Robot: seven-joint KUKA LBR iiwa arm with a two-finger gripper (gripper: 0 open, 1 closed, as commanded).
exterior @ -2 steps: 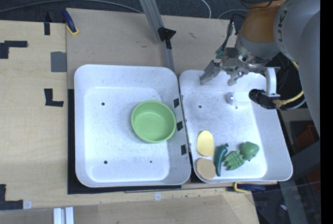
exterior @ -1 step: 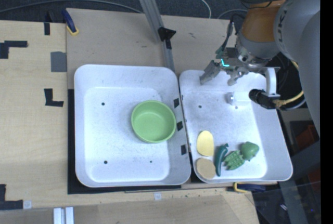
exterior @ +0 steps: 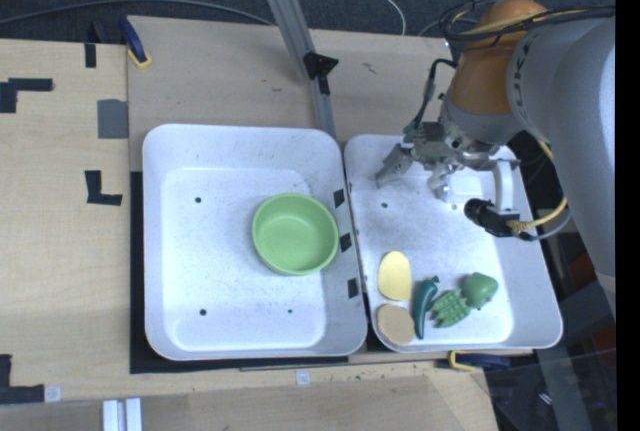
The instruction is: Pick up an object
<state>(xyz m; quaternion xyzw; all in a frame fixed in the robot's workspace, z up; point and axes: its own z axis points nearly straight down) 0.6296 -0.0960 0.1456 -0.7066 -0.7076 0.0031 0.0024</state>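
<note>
1. One camera view: the gripper (exterior: pixel 415 171) hangs over the far part of the right bin (exterior: pixel 530 319), fingers spread apart, nothing between them.
2. Nearest candidate, the yellow oval piece (exterior: pixel 395 275), lies toward the bin's near edge from the gripper, well apart, long axis running near-to-far.
3. Just beside it, the dark green pepper (exterior: pixel 423 305) points likewise.

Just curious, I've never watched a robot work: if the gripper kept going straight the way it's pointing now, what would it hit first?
The gripper points down at the right bin, so it would probably meet that bin's bare white floor first. The small items lie nearer the bin's front edge, off its line, though depth is hard to judge.
</note>
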